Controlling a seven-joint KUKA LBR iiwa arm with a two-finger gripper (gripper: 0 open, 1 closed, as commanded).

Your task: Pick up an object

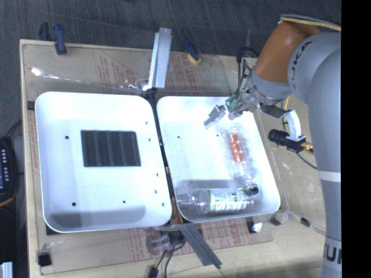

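Bottles lie in the right bin (168, 155), and the gripper (223, 112) hangs over its far end.
Nearest the camera, a clear plastic bottle with a green label (214, 200) lies on its side along the near wall, where the rim stops it rolling; a second clear bottle with an orange label (239, 152) lies lengthwise near the right wall, its dark cap close to the first. Both look smooth, round and crinkly, so likely slippery to grip. The grey arm (313, 68) reaches in from the right; I cannot tell how the jaws stand, and nothing is seen between them. The left bin (52, 114) holds a dark ribbed slab (110, 148), flat on glossy white plastic, on the counter (87, 59).
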